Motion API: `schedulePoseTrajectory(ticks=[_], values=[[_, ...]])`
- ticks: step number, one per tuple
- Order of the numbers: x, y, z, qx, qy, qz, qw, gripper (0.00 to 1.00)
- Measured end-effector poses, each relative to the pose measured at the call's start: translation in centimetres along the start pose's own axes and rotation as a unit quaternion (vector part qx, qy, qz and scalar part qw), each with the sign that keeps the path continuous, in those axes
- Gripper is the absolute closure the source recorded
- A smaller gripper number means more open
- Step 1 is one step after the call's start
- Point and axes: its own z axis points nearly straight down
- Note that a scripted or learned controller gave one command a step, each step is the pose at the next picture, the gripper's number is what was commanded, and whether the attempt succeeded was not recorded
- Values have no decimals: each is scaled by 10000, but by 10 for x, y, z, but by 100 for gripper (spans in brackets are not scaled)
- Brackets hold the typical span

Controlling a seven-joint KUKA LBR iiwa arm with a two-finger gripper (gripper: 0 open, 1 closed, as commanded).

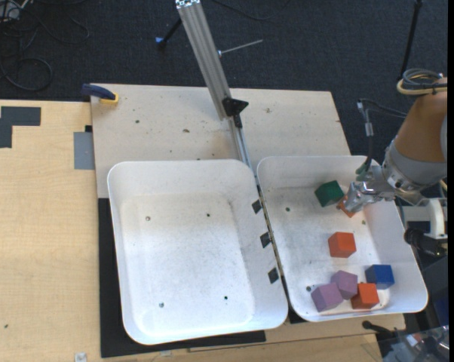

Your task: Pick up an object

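Observation:
My gripper [354,200] hangs low over the right bin [302,173], near its far right side. A small orange-brown piece [348,210] shows just under its tip, partly hidden by it. A green block [329,194] lies right beside the gripper on its left. An orange cube [342,244] sits a little nearer the front. At the front right corner lie a blue cube [379,275], two purple blocks [326,296] [346,283] and another orange block [366,296].
The left bin [136,183] adjoins the right one along a divider with black clips [264,239]. A slanted metal rail [208,59] rises behind the bins. The arm's orange band [427,127] stands at the right.

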Motion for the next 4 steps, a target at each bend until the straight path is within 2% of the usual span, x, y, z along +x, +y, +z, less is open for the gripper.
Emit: schedulePoseTrajectory(ticks=[1, 2, 4], values=[[-4, -8, -59, -3, 0, 6, 10000, 100], [-5, -7, -82, 10, 5, -22, 10000, 100], [101, -21, -70, 39, 21, -52, 10000, 100]])
